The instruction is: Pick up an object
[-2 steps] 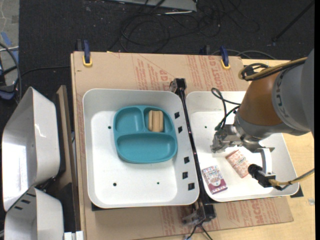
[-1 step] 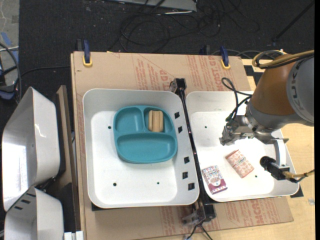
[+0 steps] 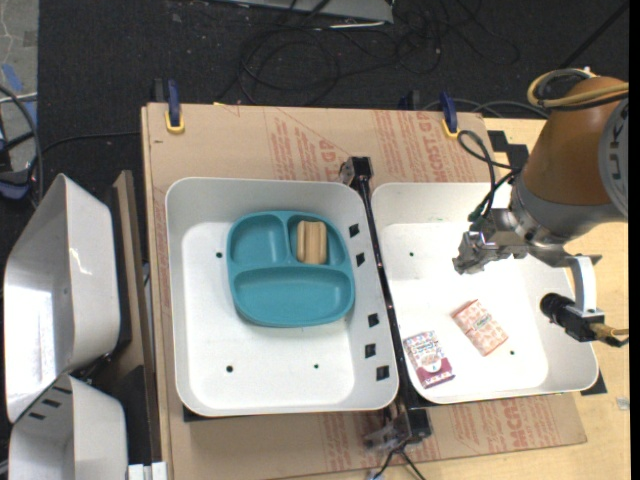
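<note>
Nearest us in the right bin lie two small packets, maroon and pink. Above them we see the gripper hovering empty, approach under way; its jaw state we cannot tell. Next: descend onto one. Farther left, a teal divided plate.

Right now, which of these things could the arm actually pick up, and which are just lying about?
For the job:
- pincer, over the right bin
- pink packet
- purple-and-white packet

Just lying about:
- teal divided tray in the left bin
- tan block in one tray compartment
- cables on the floor
</note>
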Controlling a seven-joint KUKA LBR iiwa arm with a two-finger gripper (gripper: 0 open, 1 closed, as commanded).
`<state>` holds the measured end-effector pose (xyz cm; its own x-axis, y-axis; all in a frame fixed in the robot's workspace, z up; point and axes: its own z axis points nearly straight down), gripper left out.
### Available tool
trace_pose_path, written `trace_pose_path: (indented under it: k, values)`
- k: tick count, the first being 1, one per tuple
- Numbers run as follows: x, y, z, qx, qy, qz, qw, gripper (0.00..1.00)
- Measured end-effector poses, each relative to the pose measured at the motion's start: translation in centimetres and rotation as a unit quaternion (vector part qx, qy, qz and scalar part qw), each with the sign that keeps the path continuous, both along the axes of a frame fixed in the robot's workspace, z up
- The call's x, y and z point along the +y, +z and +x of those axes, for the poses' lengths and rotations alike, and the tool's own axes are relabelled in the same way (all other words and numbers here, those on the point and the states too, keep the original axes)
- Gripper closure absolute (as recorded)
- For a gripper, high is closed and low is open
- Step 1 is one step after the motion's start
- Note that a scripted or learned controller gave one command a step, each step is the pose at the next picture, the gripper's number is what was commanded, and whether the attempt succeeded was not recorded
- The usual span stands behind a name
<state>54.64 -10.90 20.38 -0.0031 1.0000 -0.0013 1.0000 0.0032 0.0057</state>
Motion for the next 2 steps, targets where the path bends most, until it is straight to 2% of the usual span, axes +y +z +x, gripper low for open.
trace_pose_path:
  k: [2]
  values:
    - [10.0,2.2,-1.4,0.003,0.003,0.0017,1.0,1.0]
